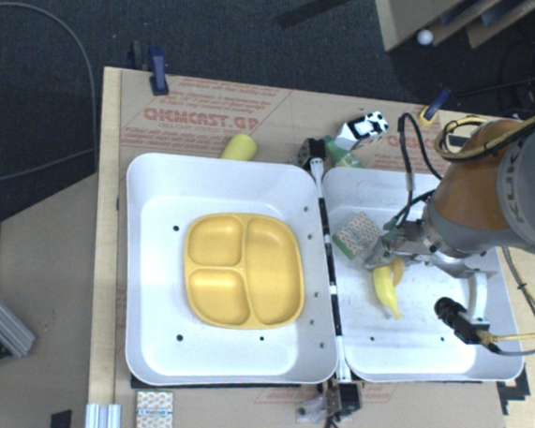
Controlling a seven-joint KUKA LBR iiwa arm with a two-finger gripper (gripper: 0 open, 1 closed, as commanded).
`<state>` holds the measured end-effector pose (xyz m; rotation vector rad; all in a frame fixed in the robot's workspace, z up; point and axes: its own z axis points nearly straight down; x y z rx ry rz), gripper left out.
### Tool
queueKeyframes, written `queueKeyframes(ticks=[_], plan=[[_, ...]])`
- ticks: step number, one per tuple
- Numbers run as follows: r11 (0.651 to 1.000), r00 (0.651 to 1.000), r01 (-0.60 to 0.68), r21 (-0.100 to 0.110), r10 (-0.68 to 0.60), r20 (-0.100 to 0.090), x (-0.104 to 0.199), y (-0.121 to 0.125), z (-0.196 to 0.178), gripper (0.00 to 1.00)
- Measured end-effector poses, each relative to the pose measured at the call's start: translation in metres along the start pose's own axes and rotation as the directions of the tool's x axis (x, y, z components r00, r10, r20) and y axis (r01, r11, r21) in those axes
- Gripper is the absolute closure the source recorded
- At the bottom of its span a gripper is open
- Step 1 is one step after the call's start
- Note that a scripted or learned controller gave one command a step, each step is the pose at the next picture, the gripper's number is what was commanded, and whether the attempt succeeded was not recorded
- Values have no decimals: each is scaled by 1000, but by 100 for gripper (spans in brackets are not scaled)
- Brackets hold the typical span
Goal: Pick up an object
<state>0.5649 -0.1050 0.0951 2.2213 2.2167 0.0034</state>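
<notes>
Camera view: gripper (388,256) down in the right bin (423,360), at the far end of a yellow banana-like object (387,286) and touching it. Cannot tell the hand's state. Grey-green patterned piece (357,234) just left. Left bin (143,328) holds a yellow divided plate (243,270).

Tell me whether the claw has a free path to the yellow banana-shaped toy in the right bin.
Probably yes: the claw hangs right at the upper end of the yellow banana-shaped toy, whose lower part lies bare on the right white bin. Nothing covers it.
</notes>
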Motion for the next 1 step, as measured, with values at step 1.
queueKeyframes(ticks=[1], plan=[[1000, 1000, 3, 3, -3, -2, 66, 31, -90, 100]])
